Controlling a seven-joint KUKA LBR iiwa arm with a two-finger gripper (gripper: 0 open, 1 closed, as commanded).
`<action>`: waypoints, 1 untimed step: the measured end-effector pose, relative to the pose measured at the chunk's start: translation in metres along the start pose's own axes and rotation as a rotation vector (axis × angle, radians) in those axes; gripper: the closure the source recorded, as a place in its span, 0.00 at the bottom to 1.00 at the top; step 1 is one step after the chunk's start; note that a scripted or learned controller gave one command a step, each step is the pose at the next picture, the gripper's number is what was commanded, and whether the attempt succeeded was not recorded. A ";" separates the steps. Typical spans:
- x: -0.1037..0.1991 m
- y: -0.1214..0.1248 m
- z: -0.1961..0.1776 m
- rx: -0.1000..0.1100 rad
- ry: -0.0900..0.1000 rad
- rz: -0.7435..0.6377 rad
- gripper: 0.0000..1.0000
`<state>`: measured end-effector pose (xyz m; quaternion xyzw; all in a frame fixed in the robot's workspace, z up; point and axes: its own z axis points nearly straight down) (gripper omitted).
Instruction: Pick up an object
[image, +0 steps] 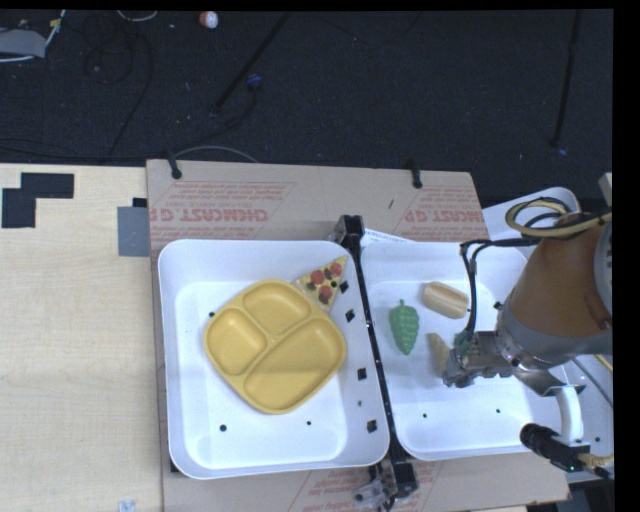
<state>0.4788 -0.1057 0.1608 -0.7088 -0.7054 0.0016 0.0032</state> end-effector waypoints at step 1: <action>0.006 0.006 -0.056 -0.007 -0.002 -0.006 1.00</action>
